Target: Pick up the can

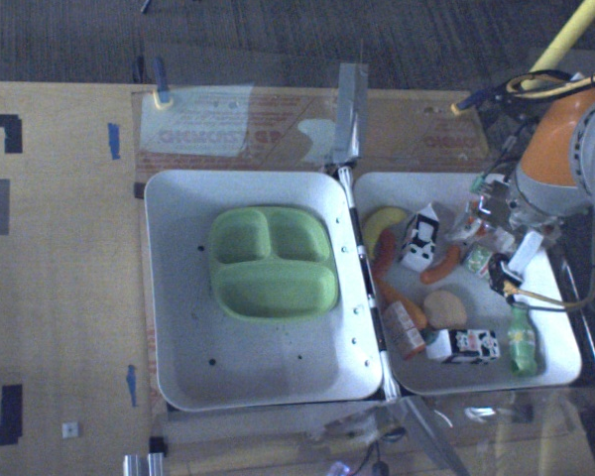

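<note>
Wooden bench under you, two white bins side by side: the left bin (169,365) carries a green divided tray (273,263), the right bin (565,365) is crowded. Your gripper (496,228) hangs over the right bin's far side, above the clutter, and whether it's clenched or released I cannot tell from this angle. The can (405,327) looks to be the reddish cylinder lying on its side near the divider, touching a tan round piece (445,308) and just beside a cow-print carton (473,344). Expect it light, rigid, smooth-walled, and ready to roll. Take it across the middle of the body, fingers square to its long axis, with neighbours crowding the approach.
</note>
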Robot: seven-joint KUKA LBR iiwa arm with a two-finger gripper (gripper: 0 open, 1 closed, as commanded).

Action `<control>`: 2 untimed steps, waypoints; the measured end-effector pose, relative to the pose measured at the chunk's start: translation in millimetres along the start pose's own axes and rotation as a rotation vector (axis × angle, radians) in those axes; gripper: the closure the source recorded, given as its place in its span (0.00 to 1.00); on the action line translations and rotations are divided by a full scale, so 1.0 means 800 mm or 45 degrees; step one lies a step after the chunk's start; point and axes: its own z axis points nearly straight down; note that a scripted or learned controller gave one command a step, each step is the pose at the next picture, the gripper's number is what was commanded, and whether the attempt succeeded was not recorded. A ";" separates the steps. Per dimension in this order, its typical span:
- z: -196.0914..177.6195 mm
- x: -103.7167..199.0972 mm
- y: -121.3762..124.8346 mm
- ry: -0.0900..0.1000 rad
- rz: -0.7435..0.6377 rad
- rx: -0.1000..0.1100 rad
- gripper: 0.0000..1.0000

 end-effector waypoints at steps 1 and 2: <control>0.001 0.022 -0.002 -0.006 0.136 -0.006 0.00; 0.001 0.028 0.051 -0.010 0.289 0.015 0.00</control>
